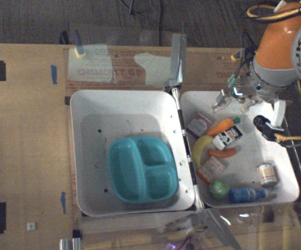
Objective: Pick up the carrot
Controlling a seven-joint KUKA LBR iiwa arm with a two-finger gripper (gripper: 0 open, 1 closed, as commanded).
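Fingers hard to make out under the gripper (233, 94); cannot tell whether apart or together. Poised over the far edge of the right bin (288, 189), nothing seen between them. Orange-banded arm (280, 43) reaching in from the right, above the bin's far right corner.

Just below the gripper, toward the bin's middle: carrot (219, 126), lying slanted, apart from the fingers. Touching its right end, a small white carton (228, 137). Beside its left end, a small packet (199, 124). Nearer the left wall, a banana (201, 147), with a sausage (222, 152) alongside. Along the near edge: green ball (218, 189), blue bottle (247, 194), tin can (266, 174).

In the left bin (83, 155), a teal divided plate (141, 168).
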